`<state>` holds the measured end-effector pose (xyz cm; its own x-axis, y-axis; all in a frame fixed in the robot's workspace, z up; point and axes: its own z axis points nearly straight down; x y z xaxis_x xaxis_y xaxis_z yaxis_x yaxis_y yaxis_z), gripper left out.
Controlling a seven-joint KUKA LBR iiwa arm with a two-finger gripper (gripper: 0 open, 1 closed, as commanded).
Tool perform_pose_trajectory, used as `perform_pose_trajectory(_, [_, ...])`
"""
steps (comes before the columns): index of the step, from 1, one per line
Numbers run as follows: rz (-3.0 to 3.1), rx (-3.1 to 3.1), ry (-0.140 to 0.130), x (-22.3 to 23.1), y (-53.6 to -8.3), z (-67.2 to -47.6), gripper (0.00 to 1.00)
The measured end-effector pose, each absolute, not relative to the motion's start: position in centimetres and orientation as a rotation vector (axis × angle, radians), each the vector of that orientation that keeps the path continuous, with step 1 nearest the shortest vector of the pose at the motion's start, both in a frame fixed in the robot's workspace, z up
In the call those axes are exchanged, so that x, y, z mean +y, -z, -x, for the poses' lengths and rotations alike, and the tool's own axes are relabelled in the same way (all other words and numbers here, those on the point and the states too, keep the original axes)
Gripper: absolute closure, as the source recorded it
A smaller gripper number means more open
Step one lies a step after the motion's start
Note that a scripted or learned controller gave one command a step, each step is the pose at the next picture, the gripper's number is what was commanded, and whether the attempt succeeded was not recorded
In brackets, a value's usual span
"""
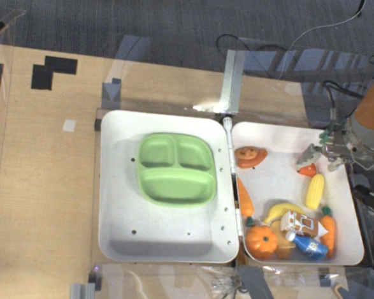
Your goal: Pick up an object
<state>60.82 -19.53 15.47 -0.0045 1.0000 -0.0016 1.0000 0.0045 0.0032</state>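
- On the bench (37,186) sit two white bins side by side: the left bin (114,230) and the right bin (280,184).
- Left bin: one green tray (176,169) with three compartments, two small ones at the far side and one wide one at the near side, lying near the bin's middle.
- Right bin: the toy foods, mostly gathered toward the near side.
- One orange pretzel-like piece (250,156) lies at the far left of the right bin, close to the divider.
- Two carrots: one (244,199) along the left wall, one (327,231) at the near right.
- One corn cob (315,191) lies lengthwise right of centre.
- One banana (282,212) curves just left of the corn's near end.
- One pumpkin (262,241) sits at the near left corner, touching the banana's end.
- One small carton (300,224) lies tilted between banana and right carrot; one blue item (310,248) lies just in front of it.
- One small red piece (307,169) lies just beyond the corn's far end.
- Gripper (321,155): reaching in from the right, over the far right of the right bin, its fingers spread apart and grasping nothing; the red piece lies just below its left fingertip.
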Motion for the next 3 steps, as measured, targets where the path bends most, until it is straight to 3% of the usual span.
perform_pose_trajectory(1, [-2.192,2.239,-0.008,-20.5,-8.8,-62.4,0.00])
perform_pose_trajectory(2, [-2.186,2.238,-0.017,-20.3,-10.2,-62.7,1.00])
perform_pose_trajectory(3, [-2.257,2.175,-0.007,-16.5,-20.8,-65.2,1.00])
